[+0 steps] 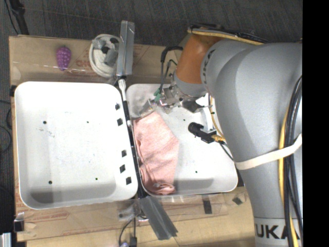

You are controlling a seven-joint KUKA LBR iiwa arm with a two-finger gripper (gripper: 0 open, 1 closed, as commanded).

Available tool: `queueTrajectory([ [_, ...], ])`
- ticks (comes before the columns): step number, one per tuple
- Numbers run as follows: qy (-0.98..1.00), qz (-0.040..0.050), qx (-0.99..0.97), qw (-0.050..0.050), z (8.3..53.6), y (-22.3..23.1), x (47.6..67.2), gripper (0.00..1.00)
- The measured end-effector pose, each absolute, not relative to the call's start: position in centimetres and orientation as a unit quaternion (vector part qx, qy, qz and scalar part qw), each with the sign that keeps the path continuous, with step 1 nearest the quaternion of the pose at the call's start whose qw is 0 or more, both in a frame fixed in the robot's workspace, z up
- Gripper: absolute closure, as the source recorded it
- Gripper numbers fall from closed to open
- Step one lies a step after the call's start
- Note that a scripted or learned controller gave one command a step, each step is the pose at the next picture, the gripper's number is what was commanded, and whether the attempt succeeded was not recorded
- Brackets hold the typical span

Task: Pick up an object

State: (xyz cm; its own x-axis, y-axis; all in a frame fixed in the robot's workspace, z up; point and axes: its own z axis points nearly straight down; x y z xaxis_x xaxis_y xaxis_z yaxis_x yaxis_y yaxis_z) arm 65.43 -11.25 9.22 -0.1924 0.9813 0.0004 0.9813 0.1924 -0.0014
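A crumpled pink cloth (156,151) lies along the left side of the right bin (216,181), running from near the bin's back to its front wall. My gripper (156,102) is low in the back left corner of that bin, just above the cloth's upper end. The bulk of the arm covers the bin's right side. I cannot make out anything between the fingers.
The left bin (67,143) stands beside the right one, split from it by a grey divider bar (128,138). Behind the bins, on the cardboard, are a purple grape-like toy (63,57) and a white coil of cord (104,54).
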Motion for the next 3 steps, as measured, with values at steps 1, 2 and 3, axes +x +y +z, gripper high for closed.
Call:
queueTrajectory([
  [1, -0.821, 0.0007, -0.571, 0.001, 9.2, -13.1, 59.9, 0.0],
  [2, -0.831, 0.0005, -0.556, 0.001, 9.2, -14.4, 55.3, 0.0],
  [3, -0.832, 0.0008, -0.554, 0.001, 10.2, -14.4, 55.4, 1.0],
])
